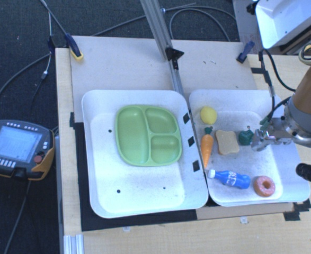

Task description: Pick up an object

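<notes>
The right bin (287, 165) holds a yellow lemon (208, 115), an orange carrot (206, 150), a tan bread slice (227, 142), a small dark green object (245, 137), a blue bottle (232, 179) lying on its side and a pink donut (264, 186). My gripper (258, 141) hangs low over the middle of this bin, just right of the dark green object and close against it. The bread slice lies a little farther left. Nothing is visibly held.
The left bin (102, 189) carries a light green divided plate (148, 135). A metal pole (160, 20) slants down to the seam between the bins. A teach pendant (17, 150) lies off the bench at the left. Cables run along the right side.
</notes>
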### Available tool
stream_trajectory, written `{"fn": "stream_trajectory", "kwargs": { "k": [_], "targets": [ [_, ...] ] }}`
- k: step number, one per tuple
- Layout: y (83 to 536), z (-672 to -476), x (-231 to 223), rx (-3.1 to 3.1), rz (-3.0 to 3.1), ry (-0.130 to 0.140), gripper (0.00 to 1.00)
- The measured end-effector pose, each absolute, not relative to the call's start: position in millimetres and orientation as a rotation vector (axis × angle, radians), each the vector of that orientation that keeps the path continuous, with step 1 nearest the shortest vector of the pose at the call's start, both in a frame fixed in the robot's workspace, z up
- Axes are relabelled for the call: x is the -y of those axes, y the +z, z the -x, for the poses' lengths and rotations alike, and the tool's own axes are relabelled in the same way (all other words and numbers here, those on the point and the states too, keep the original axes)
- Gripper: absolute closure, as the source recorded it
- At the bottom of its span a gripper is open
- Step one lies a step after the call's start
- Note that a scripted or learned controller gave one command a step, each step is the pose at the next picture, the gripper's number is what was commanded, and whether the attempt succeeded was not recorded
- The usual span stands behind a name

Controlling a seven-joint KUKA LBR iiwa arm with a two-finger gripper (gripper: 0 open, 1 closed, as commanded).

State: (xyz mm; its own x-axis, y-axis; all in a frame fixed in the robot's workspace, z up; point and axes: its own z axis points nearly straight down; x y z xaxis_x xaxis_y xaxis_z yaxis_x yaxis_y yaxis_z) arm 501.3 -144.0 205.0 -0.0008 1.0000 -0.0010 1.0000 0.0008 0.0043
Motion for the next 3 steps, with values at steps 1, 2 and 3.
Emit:
{"fn": "stream_trajectory", "kwargs": {
  "k": [1, 2, 3],
  "targets": [
    [256.5, -502.9, 144.1, -2.219, -2.215, 0.006, 1.0],
    [262.3, -524.6, 96.1, -2.228, -2.213, 0.005, 1.0],
    [248.8, -546.0, 37.8, -2.23, -2.213, 0.003, 1.0]
  ]
}}
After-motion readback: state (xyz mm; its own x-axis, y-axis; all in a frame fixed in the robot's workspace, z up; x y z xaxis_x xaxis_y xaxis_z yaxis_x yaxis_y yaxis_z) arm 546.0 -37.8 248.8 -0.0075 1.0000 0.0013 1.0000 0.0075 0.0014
